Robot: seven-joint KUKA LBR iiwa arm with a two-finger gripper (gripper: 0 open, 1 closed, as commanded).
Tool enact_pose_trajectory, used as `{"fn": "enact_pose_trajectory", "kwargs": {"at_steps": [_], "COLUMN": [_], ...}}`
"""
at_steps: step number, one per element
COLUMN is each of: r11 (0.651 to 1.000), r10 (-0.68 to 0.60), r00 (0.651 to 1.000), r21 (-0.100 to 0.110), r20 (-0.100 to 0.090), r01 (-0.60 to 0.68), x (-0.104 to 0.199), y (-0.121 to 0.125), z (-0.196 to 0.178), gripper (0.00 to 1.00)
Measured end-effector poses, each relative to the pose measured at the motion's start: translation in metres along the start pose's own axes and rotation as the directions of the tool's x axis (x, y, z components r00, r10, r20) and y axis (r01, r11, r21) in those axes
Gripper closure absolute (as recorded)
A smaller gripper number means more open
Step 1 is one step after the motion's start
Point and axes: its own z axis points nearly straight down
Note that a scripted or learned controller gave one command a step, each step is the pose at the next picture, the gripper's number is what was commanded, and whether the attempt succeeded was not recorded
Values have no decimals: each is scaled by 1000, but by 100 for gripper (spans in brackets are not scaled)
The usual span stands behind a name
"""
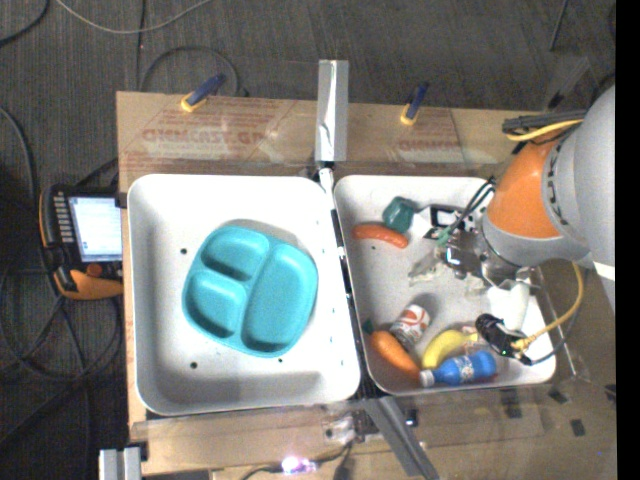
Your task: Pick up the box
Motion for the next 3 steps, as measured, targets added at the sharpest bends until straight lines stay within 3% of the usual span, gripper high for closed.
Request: {"fn": "enact_pose_trajectory", "kwargs": {"at_steps": [1, 2, 3], "r11": [999, 999, 999], "r10": [9, 1, 4], "r00": [1000, 1000, 1000], "r21": [32, 47, 36], "r20": [-2, -5, -1], "r01": [-8, 0, -4], "x": [13, 20, 16], "y": [104, 101, 103], "z": [2, -5, -6], "gripper": [0, 100, 0]}}
